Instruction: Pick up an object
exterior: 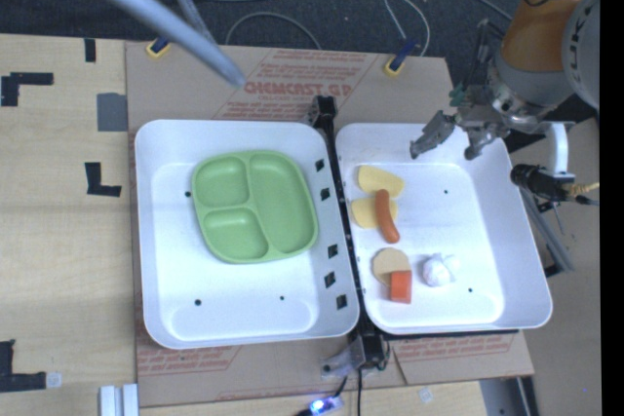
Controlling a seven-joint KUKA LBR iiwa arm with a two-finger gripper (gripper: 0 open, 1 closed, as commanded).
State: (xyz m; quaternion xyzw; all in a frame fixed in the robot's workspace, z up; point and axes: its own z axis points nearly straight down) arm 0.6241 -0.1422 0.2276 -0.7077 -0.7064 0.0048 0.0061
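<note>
- Hanging over the far right corner of the right bin (507, 239), the pincer (450, 143) has its two fingers spread, with nothing between them.
- Nearest to it is the yellow piece (380, 180), which lies down and to the left of the fingertips, toward the bin's inner wall.
- Just beyond that, the sausage (387, 215) lies with its long axis running roughly near-to-far; it rests partly on a second yellow piece (363, 213).
- Farther toward the near edge sit a tan slice (390, 261) touching an orange block (401, 287), and a white lump (436, 270) just beside them.
- The left bin (161, 209) holds a green tray (253, 207), well apart from the pincer.
- The white lump is blurred against the white floor, so its outline and shape cannot be told.
- The arm's wrist hides part of the bin's far right rim.
</note>
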